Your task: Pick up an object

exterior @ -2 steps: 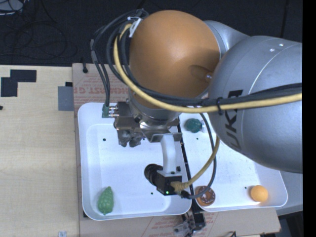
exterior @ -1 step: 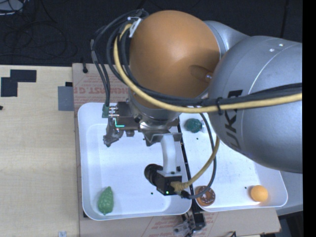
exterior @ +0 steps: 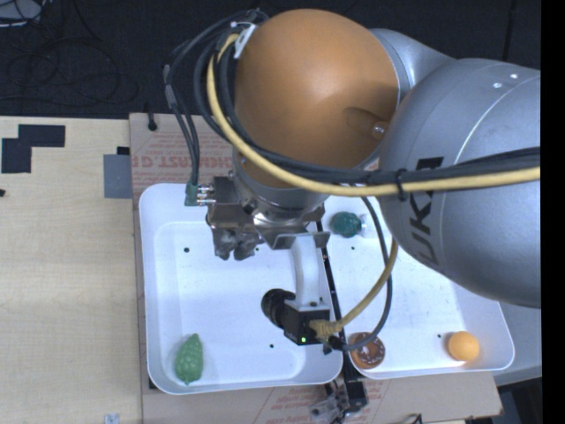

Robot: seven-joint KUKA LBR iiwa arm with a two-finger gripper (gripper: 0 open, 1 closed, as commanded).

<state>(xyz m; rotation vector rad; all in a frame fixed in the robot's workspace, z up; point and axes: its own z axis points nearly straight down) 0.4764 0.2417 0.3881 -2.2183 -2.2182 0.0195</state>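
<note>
My gripper hangs over the upper middle of the left white bin, under the big orange wrist band. Nothing shows between its jaws from this angle. A bumpy green object lies in the left bin's near left corner, well away from the gripper. Just right of the gripper, a small teal object lies at the far edge where the two bins meet. In the right bin there is an orange ball near the front right corner and a brown ring-shaped object at the front left.
The arm's grey body covers most of the right bin. A tan board with dark shapes lies left of the bins. Cardboard sticks out behind the left bin.
</note>
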